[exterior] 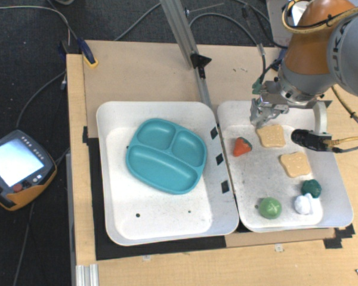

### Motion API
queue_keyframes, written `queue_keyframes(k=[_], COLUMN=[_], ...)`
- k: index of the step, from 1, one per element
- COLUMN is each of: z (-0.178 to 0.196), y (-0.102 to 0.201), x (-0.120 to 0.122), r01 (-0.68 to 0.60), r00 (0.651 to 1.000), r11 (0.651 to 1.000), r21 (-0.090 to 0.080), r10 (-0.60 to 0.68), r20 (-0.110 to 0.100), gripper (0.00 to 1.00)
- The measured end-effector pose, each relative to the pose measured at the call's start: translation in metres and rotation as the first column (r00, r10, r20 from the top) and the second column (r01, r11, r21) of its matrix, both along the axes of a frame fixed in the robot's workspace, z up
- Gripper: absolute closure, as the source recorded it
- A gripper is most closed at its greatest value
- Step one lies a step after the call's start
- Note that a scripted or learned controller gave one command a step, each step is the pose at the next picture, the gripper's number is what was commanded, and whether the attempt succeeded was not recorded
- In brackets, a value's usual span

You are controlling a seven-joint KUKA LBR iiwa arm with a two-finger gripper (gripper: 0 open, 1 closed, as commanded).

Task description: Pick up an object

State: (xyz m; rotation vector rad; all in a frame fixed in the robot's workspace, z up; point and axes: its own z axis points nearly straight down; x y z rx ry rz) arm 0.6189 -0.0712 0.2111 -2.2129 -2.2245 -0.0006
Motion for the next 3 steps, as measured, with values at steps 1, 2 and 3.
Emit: queue_keyframes(k=[1,2,3], z=[-0.007,0.009,0.02], y=[0.046,0.099,0.146], x=[-0.021,-0.039,-0.058], r01=[0.0,-0.002,-0.001], r00=[1.0,1.0,1.0], r11=[1.0,1.0,1.0], r21=[0.0,0.001,0.001], r10=[0.0,0.002,0.001], r20=[-0.001,0.0,0.0], gripper=[1.0,1.0,1.0])
